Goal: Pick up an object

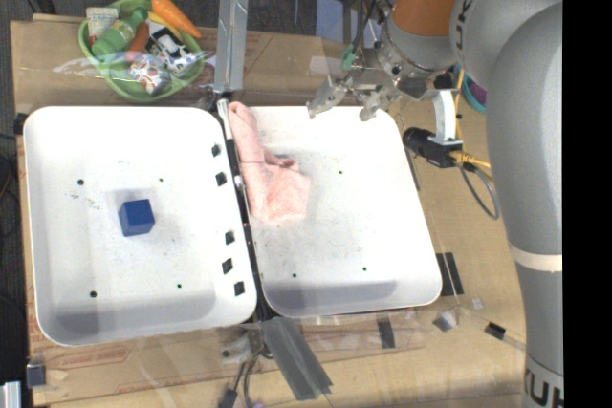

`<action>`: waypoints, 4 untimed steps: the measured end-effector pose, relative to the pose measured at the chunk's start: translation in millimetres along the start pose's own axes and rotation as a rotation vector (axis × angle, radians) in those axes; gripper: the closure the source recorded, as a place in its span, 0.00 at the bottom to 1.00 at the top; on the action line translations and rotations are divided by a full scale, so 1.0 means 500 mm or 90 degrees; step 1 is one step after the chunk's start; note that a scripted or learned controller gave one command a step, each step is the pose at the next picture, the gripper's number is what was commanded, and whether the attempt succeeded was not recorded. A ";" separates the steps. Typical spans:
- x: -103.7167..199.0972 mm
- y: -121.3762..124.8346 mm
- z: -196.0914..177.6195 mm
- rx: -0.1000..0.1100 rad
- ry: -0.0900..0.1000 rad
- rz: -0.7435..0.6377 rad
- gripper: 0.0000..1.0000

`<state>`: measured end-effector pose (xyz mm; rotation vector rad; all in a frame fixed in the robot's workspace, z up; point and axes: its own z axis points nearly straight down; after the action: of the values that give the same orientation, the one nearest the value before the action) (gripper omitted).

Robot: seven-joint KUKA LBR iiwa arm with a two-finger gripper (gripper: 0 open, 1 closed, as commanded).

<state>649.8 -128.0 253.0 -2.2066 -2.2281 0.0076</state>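
Pincer (342, 104) released, fingers spread, empty, above right bin's (382, 196) far edge, pink cloth (273, 177) crumpled along that bin's left wall, blue cube (137, 217) in left bin (67, 205)

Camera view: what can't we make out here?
- Gripper: small and blurred at the right bin's far rim; whether it is open or shut can't be told.
- Green bowl: contents too jumbled and small to identify.
- Pink cloth: anything under its folds is hidden.
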 end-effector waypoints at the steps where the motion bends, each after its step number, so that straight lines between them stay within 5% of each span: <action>1: -0.055 0.014 0.170 0.000 -0.001 -0.018 0.00; 2: -0.020 0.014 -0.068 -0.004 0.000 -0.020 0.00; 3: 0.132 0.015 0.128 0.000 -0.001 -0.045 0.00; 4: 0.102 0.015 0.019 -0.002 -0.001 0.003 0.00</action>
<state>656.9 -77.1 243.5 -2.2143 -2.2258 0.0057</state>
